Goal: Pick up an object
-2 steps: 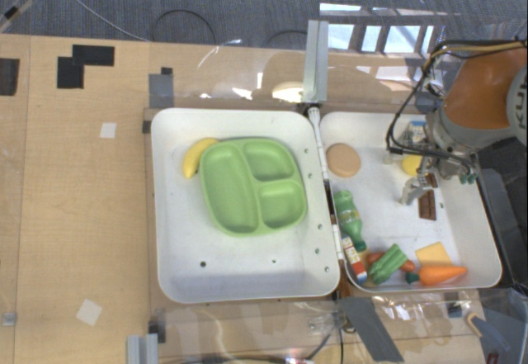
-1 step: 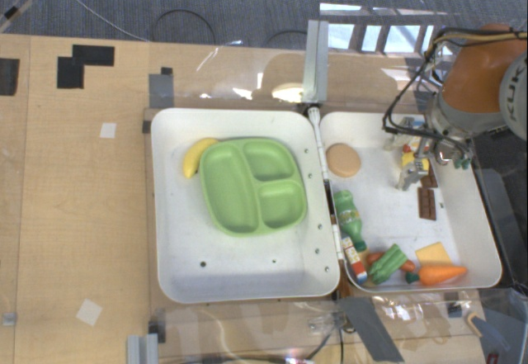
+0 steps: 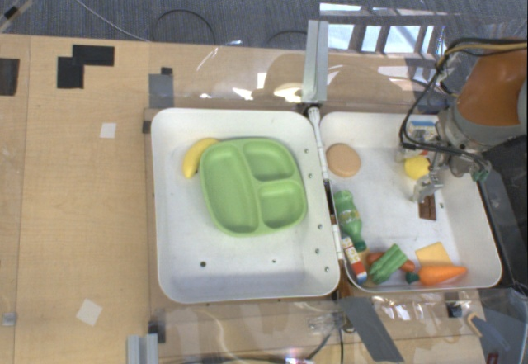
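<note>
Black patches (image 3: 82, 63) on tan bench (image 3: 74, 214)

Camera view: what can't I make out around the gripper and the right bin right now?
- Gripper: too small to tell whether its fingers are open or shut.
- Yellow object: partly behind the wrist and cables, shape unclear.
- Banana: lower part hidden under the green plate.
- Bottle: label too small to read.

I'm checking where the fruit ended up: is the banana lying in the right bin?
No. The banana lies in the left bin, tucked against the upper left edge of the green divided plate.
</note>
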You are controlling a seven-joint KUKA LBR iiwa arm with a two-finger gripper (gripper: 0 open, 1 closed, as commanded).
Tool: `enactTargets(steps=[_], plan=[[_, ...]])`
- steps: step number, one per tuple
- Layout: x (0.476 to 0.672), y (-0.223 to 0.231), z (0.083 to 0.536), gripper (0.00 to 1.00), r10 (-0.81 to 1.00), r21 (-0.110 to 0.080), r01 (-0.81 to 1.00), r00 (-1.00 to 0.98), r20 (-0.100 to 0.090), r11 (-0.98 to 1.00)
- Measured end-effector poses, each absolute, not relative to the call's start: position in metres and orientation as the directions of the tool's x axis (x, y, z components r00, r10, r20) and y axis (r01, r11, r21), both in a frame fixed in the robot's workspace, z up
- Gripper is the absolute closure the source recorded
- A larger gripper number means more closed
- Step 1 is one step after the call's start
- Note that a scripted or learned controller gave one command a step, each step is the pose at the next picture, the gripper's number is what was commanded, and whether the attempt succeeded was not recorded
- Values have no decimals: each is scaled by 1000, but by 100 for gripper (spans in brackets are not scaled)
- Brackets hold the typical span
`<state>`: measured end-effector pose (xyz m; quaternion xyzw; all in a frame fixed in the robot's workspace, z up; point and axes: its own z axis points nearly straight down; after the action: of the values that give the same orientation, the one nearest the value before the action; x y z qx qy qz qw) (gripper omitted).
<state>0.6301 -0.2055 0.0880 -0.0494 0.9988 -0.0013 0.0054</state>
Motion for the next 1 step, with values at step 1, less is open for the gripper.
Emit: enactTargets(steps=[1], plan=[[584,-156,90,0,-251,-4,-251,-968,-12,968]])
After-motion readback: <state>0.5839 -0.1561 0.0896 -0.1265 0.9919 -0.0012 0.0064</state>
